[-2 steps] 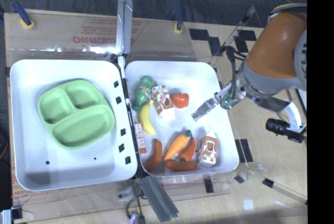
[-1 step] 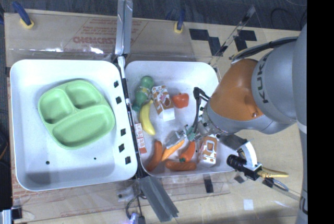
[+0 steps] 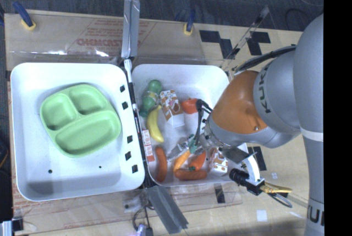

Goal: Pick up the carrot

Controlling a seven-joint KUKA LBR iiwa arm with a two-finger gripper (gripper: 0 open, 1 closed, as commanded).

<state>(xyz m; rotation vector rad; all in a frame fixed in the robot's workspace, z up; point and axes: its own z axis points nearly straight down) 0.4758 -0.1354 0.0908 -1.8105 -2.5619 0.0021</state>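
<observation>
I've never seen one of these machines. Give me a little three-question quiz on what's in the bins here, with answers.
1. True or false: the green divided plate lies in the left bin.
2. Which bin is the arm reaching over? A) left B) right
3. Fill in: the yellow banana lies in the ____ bin, with the carrot and the other toy food.

Key: 1 true. 2 B. 3 right.
</observation>
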